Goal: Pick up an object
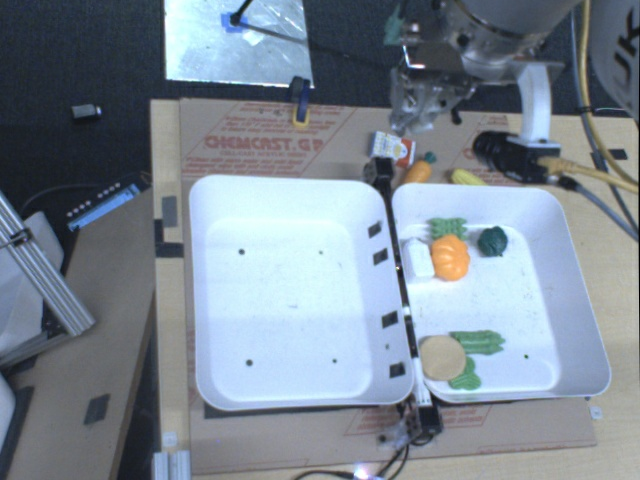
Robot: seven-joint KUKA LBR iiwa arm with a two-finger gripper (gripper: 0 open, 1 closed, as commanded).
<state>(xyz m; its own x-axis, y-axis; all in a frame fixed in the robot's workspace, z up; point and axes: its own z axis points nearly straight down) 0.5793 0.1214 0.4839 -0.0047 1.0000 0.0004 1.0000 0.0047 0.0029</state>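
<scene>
Looks like a robotics lab or test cell. Two shallow white bins (290, 288) clamped side by side on a printed cardboard sheet (265, 140), with bare aluminium framing (40, 278) left of the bins, loose cables (600, 178) to their upper right, and dark carpet (80, 48) beyond.

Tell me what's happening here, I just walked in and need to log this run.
The grey arm's gripper hangs above the bench behind the two white bins, over neither of them. The toy food lies in the right-hand white bin: an orange toy pumpkin, a dark green round piece, a tan round disc and a green leafy piece. Nothing shows between its fingers, so no pick has happened yet.
</scene>
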